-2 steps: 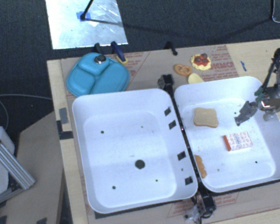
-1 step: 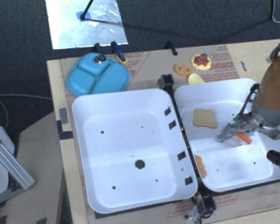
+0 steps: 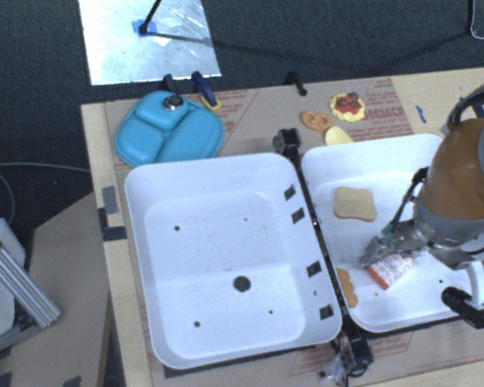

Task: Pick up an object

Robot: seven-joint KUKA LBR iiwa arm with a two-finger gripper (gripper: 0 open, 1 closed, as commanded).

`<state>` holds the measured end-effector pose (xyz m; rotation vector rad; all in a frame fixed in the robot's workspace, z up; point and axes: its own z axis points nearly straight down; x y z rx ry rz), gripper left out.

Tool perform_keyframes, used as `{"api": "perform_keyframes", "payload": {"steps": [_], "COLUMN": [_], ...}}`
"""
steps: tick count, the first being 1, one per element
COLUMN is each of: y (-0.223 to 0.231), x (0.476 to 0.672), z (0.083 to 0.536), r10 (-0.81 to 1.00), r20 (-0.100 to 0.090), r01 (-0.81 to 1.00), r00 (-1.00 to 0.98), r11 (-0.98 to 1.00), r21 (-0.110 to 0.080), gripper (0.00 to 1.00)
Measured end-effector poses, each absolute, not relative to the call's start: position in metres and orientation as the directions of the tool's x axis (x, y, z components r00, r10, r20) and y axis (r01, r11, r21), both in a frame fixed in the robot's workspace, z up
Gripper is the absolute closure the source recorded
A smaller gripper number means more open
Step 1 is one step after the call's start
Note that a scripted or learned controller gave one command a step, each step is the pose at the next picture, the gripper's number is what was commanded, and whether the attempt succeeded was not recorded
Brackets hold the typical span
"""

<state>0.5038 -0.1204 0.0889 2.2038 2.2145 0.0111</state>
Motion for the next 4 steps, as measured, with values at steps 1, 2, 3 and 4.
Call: {"api": "perform_keyframes", "payload": {"steps": [1, 2, 3, 4], "y": [-0.032, 0.098, 0.063, 0.147], "x": [0.517, 0.568, 0.483, 0.587], "z": [0.191, 0.185, 0.184, 0.181], "r10": [1.0, 1.0, 1.0, 1.0], "r20": [0.002, 0.004, 0.0, 0.004], "r01": [1.0, 1.0, 1.0, 1.0], "r00": [-0.014, -0.017, 0.001, -0.011], "r11": [0.014, 0.017, -0.001, 0.011], "r21": [0.013, 0.007, -0.005, 0.01], "gripper": [0.0, 0.0, 0.0, 0.0]}}
